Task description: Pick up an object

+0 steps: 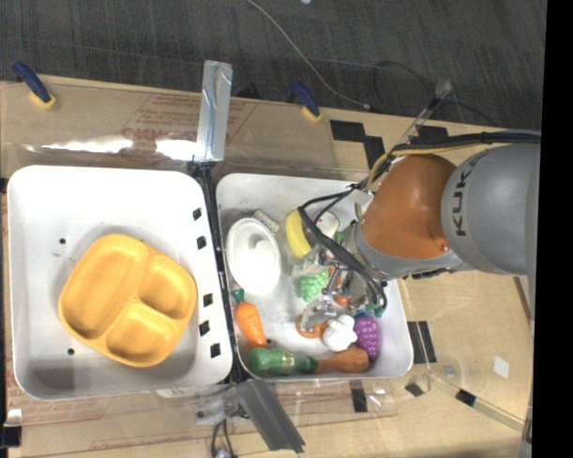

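Altogether two bins (23, 261), one yellow tray (126, 298)

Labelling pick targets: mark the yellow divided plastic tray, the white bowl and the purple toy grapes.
yellow divided plastic tray (126, 299): camera view, centre ridge between compartments.
white bowl (254, 255): camera view, inner hollow.
purple toy grapes (366, 335): camera view, middle of the bunch.

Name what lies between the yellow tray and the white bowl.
In the camera view, the two bins' adjoining walls lie between the yellow tray and the white bowl.

bench (470, 342) — cardboard-lined | left white bin (22, 289) | right white bin (269, 190) — touching, side by side
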You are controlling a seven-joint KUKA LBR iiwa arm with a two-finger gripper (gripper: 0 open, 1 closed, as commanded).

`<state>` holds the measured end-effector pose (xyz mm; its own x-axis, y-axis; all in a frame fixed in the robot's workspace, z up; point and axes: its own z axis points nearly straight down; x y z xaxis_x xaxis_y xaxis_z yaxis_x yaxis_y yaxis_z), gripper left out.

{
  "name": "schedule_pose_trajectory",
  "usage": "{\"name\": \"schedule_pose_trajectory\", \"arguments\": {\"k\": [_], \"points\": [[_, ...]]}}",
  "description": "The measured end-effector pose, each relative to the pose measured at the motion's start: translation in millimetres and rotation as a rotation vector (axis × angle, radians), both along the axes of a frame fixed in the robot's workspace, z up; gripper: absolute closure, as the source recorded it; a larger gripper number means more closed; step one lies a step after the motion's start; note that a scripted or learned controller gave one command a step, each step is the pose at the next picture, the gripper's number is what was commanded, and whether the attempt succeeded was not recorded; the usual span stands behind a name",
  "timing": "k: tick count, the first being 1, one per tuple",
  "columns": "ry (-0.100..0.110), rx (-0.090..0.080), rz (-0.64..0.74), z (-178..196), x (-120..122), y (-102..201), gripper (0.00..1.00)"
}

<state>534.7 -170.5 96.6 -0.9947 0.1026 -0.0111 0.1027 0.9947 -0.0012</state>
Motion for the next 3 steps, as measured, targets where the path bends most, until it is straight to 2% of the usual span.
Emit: {"name": "schedule_pose_trajectory", "arguments": {"k": [1, 2, 3], "points": [[0.0, 0.0, 0.0, 0.0, 0.0, 0.0, 0.0], [0.0, 0.002, -0.156, 0.1, -15.0, -3.4, 0.0], [0.005, 0.001, 0.022, -2.1, -4.0, -27.9, 0.0]]}}
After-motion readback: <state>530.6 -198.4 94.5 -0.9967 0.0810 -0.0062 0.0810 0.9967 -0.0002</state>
